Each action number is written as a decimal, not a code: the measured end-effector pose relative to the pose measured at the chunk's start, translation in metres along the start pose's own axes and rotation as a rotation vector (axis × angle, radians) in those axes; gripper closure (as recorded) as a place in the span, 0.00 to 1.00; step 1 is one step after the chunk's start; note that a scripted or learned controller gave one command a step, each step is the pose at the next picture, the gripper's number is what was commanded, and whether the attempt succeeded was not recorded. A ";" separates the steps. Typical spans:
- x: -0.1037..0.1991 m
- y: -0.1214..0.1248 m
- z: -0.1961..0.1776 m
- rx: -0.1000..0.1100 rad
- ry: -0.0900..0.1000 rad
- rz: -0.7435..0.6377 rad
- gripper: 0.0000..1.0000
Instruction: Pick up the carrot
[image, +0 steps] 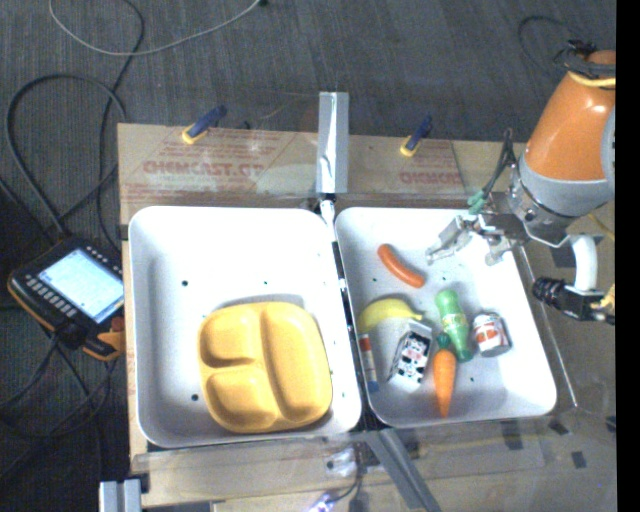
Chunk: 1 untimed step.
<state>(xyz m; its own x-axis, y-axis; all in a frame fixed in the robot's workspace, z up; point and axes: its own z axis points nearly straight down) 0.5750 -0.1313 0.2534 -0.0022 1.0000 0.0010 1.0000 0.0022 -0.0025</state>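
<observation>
The carrot (444, 381) is orange and lies in the right bin (530, 395) near its front wall, thick end up against a green bottle (452, 322) and tip pointing toward the front. My gripper (466, 250) hangs over the back of the same bin, well behind the carrot and a little to its right. Its two fingers (440, 245) are spread apart and open, with nothing between them.
Around the carrot lie a small white packet (411, 358), a red-and-white can (490, 333), a banana (389, 313), a reddish sausage (401, 265) and a thin marker (368, 360). A yellow divided plate (265, 365) sits in the left bin (160, 240).
</observation>
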 end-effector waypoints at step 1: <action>-0.024 -0.057 0.044 0.001 -0.001 0.063 0.00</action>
<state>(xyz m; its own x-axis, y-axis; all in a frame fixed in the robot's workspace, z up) 0.5182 -0.1555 0.2095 0.0611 0.9981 -0.0007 0.9981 -0.0611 -0.0039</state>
